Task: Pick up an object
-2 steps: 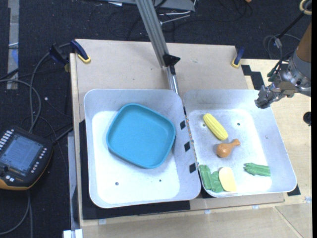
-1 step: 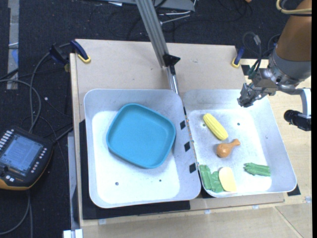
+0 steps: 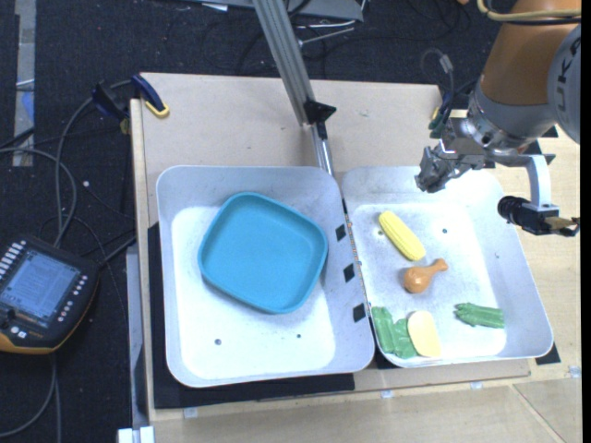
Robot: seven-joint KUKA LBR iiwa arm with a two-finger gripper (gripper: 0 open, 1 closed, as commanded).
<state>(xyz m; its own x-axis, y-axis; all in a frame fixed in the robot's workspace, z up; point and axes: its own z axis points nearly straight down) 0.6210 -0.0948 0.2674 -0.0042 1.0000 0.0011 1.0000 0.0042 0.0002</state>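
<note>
My gripper [image 3: 432, 175] hangs over the far edge of the right bin [image 3: 517, 266], near that bin's back left corner, with my grey arm and its orange band [image 3: 517, 58] reaching in from the right behind it. From this slanted view the tip is a dark, compact shape, and I cannot tell how it is set; nothing shows caught in it. The things I might pick up all lie in the right bin, nearer the camera than my gripper. A yellow corn cob [image 3: 402, 235] lies on a slant closest to me, well clear of my tip. Just past it toward the front sits an orange drumstick [image 3: 421, 276], its thin end pointing right. At the front left corner a green leafy piece [image 3: 391, 331] rests touching a pale yellow oval slice [image 3: 425, 333] beside it. Further right, apart from these, lies a green pea pod [image 3: 479, 316]. The left bin [image 3: 185, 340] holds a blue square plate [image 3: 263, 252], lying flat and slightly turned, toward the bin's back right part. A metal pole [image 3: 288, 49] slants down to where the bins meet at the back. Left of the bench, a handheld control pad [image 3: 39, 293] lies on the dark floor.
</note>
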